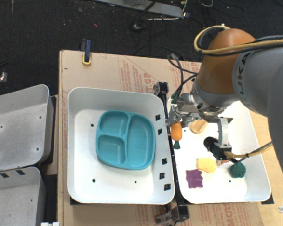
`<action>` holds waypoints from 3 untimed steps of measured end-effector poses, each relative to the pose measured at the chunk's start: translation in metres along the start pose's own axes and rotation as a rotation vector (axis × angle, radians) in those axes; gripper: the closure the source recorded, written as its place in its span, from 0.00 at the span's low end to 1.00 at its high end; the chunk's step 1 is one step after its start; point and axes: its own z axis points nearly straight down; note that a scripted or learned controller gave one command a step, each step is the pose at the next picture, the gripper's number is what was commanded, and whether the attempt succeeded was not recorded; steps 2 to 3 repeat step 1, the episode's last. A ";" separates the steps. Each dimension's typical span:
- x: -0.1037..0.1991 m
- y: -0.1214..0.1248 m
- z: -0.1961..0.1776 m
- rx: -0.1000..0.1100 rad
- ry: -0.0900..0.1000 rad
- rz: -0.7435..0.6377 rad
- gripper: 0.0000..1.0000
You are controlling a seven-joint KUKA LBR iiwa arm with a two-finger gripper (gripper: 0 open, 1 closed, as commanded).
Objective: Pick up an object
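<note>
Tool [182,117] is positioned just above carrot [177,132] in right bin [252,183], apparently mid-grasp; its opening cannot be told; closure is needed before lifting.

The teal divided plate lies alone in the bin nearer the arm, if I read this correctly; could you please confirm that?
Not quite. The camera view shows the teal divided plate lying alone in the left bin, the one farther from the arm. The right bin, nearer the arm, holds small things such as a yellow piece and a purple piece.
</note>
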 end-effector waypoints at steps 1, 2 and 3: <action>0.054 -0.005 0.008 0.001 0.000 0.000 1.00; 0.054 -0.005 0.008 0.001 0.000 0.000 1.00; 0.054 -0.005 0.008 0.001 0.000 0.000 1.00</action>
